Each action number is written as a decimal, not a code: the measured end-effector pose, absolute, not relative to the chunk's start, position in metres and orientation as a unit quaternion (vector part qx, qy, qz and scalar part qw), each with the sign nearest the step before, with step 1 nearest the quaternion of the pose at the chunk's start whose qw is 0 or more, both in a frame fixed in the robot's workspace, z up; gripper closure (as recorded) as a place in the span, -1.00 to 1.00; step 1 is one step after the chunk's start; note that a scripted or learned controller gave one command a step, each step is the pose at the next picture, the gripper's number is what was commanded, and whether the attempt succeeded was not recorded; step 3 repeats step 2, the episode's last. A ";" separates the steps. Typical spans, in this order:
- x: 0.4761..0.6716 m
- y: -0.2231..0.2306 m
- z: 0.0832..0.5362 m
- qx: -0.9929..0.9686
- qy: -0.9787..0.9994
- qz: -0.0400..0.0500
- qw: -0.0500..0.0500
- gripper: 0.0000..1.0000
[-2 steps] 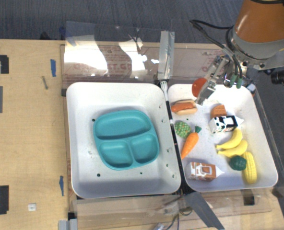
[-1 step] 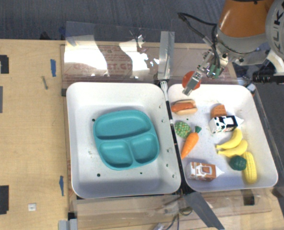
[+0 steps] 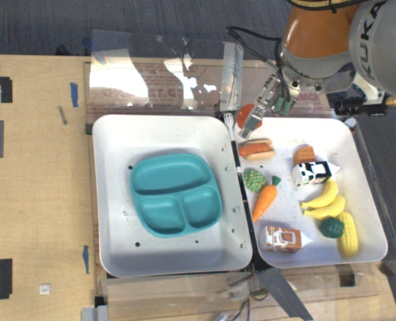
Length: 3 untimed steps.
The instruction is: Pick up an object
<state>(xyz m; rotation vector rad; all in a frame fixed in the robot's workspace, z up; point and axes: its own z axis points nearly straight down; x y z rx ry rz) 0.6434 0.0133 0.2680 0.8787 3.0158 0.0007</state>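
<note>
Approach is the step in hand: jaws [image 3: 254,117] hang over the right bin's [image 3: 368,179] far-left corner, gap state unclear (possibly something red there). Hot dog [image 3: 256,149] lies just below; next comes a straight descent.

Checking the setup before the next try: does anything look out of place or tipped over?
Mostly tidy. The small carton in the right bin lies on its side. The teal tray sits flat in the left bin. Nothing looks spilled or damaged.

fixed overhead camera, slanted down, both bins [image 3: 104,199] visible
</note>
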 end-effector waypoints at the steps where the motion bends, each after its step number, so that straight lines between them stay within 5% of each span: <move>1: 0.658 0.041 0.288 0.357 0.934 0.002 0.004 1.00; 3: 0.661 0.067 0.289 0.400 0.917 0.001 0.003 1.00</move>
